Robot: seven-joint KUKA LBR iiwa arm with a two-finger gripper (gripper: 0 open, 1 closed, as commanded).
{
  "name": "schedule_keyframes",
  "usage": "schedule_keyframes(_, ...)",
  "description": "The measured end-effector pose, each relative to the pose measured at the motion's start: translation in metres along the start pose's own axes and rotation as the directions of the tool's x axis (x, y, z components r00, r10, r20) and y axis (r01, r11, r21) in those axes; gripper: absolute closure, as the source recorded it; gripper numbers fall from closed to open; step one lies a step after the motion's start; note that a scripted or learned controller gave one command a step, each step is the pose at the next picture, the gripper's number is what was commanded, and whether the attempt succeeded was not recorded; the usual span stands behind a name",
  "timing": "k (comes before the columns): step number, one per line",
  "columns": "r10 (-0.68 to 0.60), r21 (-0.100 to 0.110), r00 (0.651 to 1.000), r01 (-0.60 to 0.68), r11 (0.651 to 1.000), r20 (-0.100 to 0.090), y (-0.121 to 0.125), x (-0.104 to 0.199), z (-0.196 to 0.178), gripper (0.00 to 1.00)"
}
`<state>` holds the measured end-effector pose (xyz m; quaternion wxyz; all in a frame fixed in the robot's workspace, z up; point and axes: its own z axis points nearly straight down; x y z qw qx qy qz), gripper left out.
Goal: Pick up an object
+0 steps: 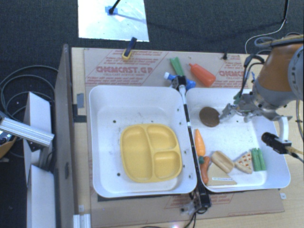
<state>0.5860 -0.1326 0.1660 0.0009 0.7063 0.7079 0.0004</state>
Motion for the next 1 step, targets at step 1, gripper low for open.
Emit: schedule_keyframes(1, -0.004, -0.003, 1.0, 0.004, 1.0, -0.001, 0.0505, 0.0209, 0.0833, 0.0)
